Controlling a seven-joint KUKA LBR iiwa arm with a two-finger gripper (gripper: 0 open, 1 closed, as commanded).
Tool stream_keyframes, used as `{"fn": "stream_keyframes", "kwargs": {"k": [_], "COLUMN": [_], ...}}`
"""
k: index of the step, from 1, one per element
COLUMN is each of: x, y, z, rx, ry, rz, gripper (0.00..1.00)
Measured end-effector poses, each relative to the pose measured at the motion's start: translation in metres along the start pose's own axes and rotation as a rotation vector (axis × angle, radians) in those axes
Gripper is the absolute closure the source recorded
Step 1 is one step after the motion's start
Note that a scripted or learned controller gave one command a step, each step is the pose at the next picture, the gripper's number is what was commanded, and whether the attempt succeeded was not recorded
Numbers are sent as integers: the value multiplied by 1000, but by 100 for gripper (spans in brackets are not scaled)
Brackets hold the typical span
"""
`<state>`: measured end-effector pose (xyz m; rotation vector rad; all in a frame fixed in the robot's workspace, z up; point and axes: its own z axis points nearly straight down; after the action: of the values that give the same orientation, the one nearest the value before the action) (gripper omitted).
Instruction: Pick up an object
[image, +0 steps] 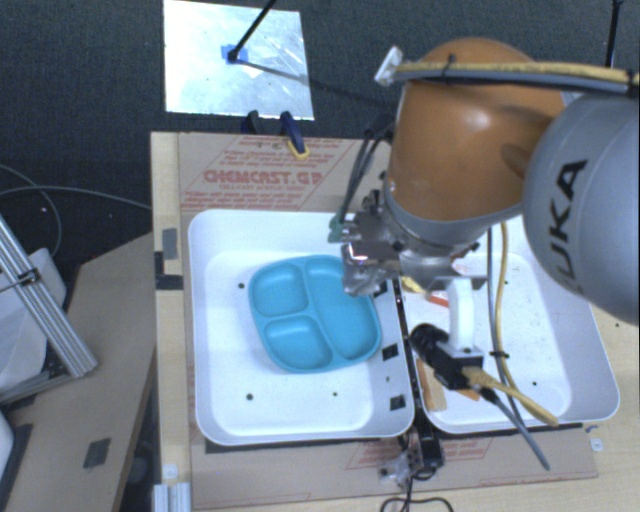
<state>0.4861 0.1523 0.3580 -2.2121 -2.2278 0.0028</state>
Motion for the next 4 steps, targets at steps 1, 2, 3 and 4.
{"fn": "stream_keyframes", "kwargs": {"k": [1, 2, 3, 4], "x": [-25, -28, 38, 41], "y": [-1, 1, 0, 107], "z": [112, -103, -8, 95], "rx": [7, -25, 4, -1], "ry": [-4, 6, -1, -3], "rz": [9, 3, -2, 9], "gripper": [100, 100, 100, 100]}}
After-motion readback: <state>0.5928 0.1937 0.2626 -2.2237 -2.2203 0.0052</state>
